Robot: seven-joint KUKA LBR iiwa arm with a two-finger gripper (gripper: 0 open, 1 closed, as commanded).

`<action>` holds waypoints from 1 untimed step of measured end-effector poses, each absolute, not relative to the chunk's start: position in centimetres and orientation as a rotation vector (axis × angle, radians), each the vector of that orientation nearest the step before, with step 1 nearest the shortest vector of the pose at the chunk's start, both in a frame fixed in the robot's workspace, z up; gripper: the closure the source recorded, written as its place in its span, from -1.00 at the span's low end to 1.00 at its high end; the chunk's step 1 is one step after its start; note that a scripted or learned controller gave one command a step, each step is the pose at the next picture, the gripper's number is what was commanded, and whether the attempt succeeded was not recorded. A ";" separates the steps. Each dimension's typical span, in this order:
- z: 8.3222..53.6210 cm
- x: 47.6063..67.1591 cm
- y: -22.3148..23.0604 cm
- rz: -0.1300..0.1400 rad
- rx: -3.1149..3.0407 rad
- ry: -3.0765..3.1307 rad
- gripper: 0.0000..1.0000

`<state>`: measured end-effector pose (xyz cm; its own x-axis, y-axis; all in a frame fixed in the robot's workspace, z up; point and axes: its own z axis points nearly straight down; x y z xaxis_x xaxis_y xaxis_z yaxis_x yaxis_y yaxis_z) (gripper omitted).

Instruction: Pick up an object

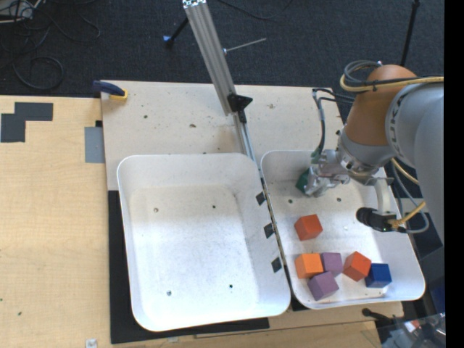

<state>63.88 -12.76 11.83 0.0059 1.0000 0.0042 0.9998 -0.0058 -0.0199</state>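
Observation:
My gripper (316,185) is low in the far part of the right bin (406,285), under the grey arm and its orange band. A small green object (301,182) lies right against the gripper's left side, partly hidden by it. Whether it is gripped I cannot tell. Nearer the front, a red-orange block (309,227) sits alone. Along the front wall cluster an orange block (309,264), two purple blocks (332,261) (322,285), a red block (357,265) and a blue block (378,274).
The left bin (138,194) sits beside the right one, with black clips (269,230) along their shared edge. A slanted aluminium bar (214,49) rises from the back of the bench. A blue and yellow clamp (110,89) lies at the far left corner.

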 end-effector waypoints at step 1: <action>16.7 63.2 -13.4 -0.001 -2.225 -2.219 1.00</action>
<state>63.17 -13.37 16.71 0.0026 1.0000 -0.0005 1.0000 -0.0026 0.0014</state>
